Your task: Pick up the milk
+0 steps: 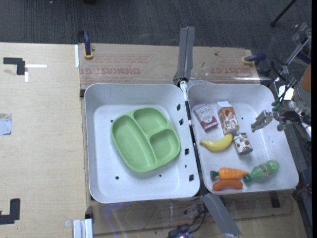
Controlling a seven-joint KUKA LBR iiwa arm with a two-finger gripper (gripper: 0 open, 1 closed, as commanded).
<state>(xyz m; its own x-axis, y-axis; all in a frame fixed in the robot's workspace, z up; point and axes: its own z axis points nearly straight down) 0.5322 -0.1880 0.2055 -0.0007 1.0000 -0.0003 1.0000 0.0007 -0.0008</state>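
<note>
Three small cartons lie in the right bin (pixel 277 182): a pink one (pixel 205 117), a white and orange one (pixel 227 119) beside it, and a smaller one with red fruit print (pixel 242 144). Their labels are too small to tell which is the milk. My gripper (pixel 270 121) hangs over the right side of that bin, to the right of the cartons and apart from them. Its two fingers are spread open with nothing between them.
A banana (pixel 217 144), a carrot (pixel 232 173), a red-brown sausage (pixel 228 185) and a green bottle (pixel 262 170) share the right bin. The left bin (pixel 99 182) holds a green divided plate (pixel 145 139). A grey bar (pixel 186 53) rises behind the bins.
</note>
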